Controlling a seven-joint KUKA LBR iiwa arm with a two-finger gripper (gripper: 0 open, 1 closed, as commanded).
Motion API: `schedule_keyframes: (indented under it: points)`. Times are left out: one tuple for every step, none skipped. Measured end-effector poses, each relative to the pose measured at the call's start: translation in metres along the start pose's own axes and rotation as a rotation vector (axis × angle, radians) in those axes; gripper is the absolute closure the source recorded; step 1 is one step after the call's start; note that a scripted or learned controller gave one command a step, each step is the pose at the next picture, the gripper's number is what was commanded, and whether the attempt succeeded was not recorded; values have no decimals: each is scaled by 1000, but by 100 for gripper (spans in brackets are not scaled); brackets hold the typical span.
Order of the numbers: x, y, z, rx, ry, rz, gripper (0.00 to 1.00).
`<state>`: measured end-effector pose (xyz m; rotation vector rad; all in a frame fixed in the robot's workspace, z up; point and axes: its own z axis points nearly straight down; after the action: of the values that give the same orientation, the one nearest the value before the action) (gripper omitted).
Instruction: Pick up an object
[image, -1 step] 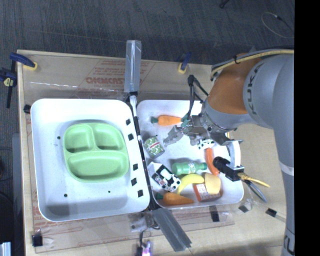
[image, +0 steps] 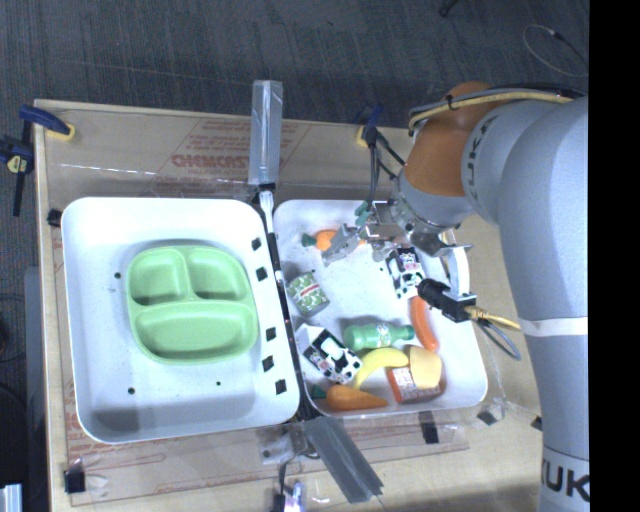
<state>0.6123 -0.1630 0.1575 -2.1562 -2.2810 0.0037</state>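
Carrot (image: 324, 239) (small) beside end effector (image: 372, 232)

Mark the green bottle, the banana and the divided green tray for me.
green bottle (image: 375, 333), camera view, middle of its body.
banana (image: 372, 368), camera view, its curved middle.
divided green tray (image: 190, 330), camera view, its large lower compartment.

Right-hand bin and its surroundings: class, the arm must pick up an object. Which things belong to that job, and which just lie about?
Belongs to the job:
gripper
green bottle
banana
carrot
small can

Just lying about:
green divided tray
blue clamp
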Motion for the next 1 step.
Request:
schedule_keyframes:
  points:
    - [-18, 33, 66, -1, 0, 66, 0]
